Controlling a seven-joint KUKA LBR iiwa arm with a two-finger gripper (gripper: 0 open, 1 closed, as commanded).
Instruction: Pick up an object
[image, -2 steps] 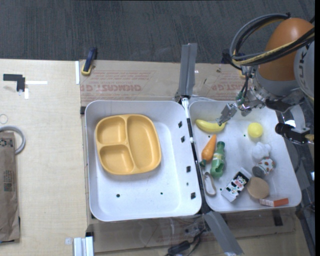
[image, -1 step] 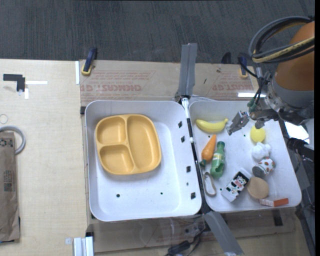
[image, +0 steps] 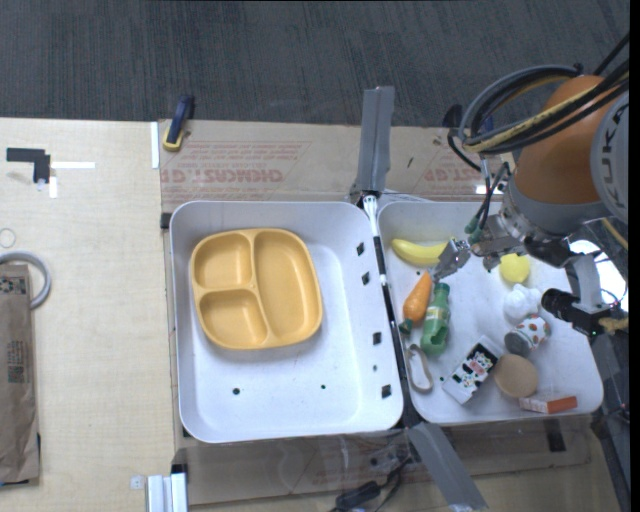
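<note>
Banana is lying near the back-left corner of the right bin, and it is looking like the likeliest thing to be picked, since the gripper is hovering just beside its right end. A carrot is lying just below the banana, leaning against a green bottle, so both are crowding the bin's left wall, where the shallow side is probably stopping them from rolling. Farther right a small yellow ball, a white lump, a spotted ball, a tan egg-shaped piece, a black-and-white carton and an orange marker are sitting loosely scattered, as tossed things would.

The gripper's two dark fingers are standing slightly apart and pointing down-left, with nothing visible between them; nothing is being held. The arm is reaching in from the right, its orange band sitting high over the bin's back edge and the wrist angling down toward the banana, cables looping above.

In the left bin a yellow divided plate is resting flat, well apart from all this.
</note>
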